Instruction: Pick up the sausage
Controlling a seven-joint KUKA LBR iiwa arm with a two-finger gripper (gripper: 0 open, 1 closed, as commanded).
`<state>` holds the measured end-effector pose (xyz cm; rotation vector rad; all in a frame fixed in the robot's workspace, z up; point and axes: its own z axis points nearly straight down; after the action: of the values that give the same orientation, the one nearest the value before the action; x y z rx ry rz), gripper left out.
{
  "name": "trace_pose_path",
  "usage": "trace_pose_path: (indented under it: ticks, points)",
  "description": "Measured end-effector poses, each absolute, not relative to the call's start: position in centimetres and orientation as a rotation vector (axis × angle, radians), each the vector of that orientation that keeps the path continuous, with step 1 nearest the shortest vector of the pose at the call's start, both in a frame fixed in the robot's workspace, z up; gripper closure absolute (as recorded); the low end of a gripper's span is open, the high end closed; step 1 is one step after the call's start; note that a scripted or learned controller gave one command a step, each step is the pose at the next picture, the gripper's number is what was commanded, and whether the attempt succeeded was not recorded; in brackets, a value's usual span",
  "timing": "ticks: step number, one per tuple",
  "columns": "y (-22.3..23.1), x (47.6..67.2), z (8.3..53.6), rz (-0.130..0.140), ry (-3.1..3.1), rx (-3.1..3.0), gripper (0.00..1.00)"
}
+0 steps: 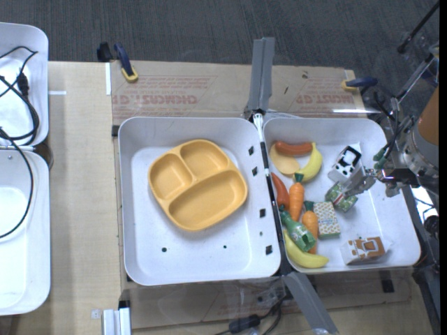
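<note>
Pale wooden bench carries two shallow white bins side by side. At the far left corner of the right bin (401, 218) lies the sausage (294, 146), a smooth reddish-orange cylinder, its long axis running left-right, resting against the far edge of a curved yellow banana (307, 166). The gripper (360, 182) sits to its right and nearer, well apart, so the coming move looks to be leftward and farther. Whether the claw is released or clenched I cannot tell. Beneath it lies a small green-and-red packet (342, 198). Glossy plastic carrots (297, 199) lie near-left. The left bin (140, 257) holds a matte yellow divided plate (198, 193).
</note>
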<state>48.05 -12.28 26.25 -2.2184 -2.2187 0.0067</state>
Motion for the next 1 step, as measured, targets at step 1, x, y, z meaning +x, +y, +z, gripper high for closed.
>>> trace_pose_path:
  ticks: [1]
  points:
    - [-9.61, 56.21, 24.61, 0.008, -2.040, -2.385, 0.00]
